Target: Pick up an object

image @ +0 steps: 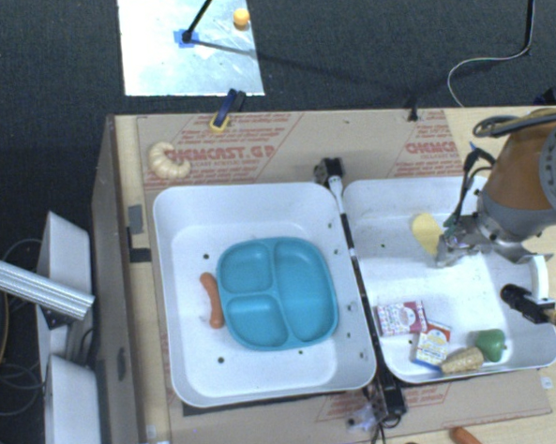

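- Over the right bin (526,361), the gripper (446,249) is hovering just beside a yellow object (427,232); whether it is touching, I cannot tell.
- Nearer the front, a red-and-white carton (401,318) is lying, its print unreadable.
- Behind the bins, cardboard (254,143) is showing red lettering, perhaps "CHEMCAST".
- Leftward, a blue divided plate (277,292) is sitting.

lab bench (255,152), white bins (258,208)

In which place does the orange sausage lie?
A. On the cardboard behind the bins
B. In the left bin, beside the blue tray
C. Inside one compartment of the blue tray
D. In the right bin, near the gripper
B: the orange sausage lies on the left bin floor, just left of the blue tray.
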